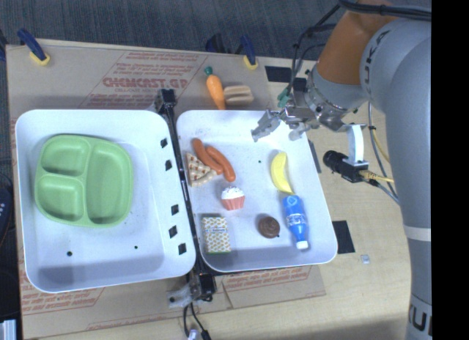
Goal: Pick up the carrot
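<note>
The carrot [214, 89] lies on the counter [132, 75] just outside the right bin [322, 247], beside a sandwich [237, 95]; the gripper [280, 125] hovers over that bin's upper edge, fingers spread and empty; a slanted reach risks nudging the sandwich instead

The surface [352, 258] carries a printed cardboard sheet [139, 75]. Two white bins [29, 185] sit on it side by side; a carrot [215, 91] and a bread piece [238, 95] lie at upper center.
</note>
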Tool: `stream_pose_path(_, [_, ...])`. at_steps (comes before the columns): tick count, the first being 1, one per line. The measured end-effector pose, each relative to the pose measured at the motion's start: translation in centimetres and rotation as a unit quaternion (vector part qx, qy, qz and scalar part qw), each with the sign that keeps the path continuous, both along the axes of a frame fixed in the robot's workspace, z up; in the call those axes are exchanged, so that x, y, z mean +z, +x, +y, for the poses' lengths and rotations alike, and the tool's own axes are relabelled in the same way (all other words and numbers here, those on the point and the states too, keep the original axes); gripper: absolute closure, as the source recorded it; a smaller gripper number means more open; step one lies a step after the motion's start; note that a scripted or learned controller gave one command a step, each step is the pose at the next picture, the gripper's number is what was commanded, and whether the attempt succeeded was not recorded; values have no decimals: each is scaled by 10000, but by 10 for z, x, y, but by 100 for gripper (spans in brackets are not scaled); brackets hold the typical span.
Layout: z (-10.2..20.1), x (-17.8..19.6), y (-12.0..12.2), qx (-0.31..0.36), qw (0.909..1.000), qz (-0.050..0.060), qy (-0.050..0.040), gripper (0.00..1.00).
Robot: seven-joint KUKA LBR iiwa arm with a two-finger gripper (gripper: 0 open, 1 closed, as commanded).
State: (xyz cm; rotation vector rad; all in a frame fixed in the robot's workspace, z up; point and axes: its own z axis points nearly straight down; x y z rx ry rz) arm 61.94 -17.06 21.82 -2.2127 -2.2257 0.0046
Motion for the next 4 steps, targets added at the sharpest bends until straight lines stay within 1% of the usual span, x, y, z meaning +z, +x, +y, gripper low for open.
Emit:
stream_pose_path(1, [3, -127, -74, -1657, 9862, 6, 1, 0])
stream_pose_path(2, [-29, -51, -62, -2634, 9647, -2, -7, 0])
stream_pose_path(3, [35, -127, -120, -3333, 9428, 13, -1, 0])
stream_pose_path(4, [106, -20, -104, -2777, 9607, 2, 1, 0])
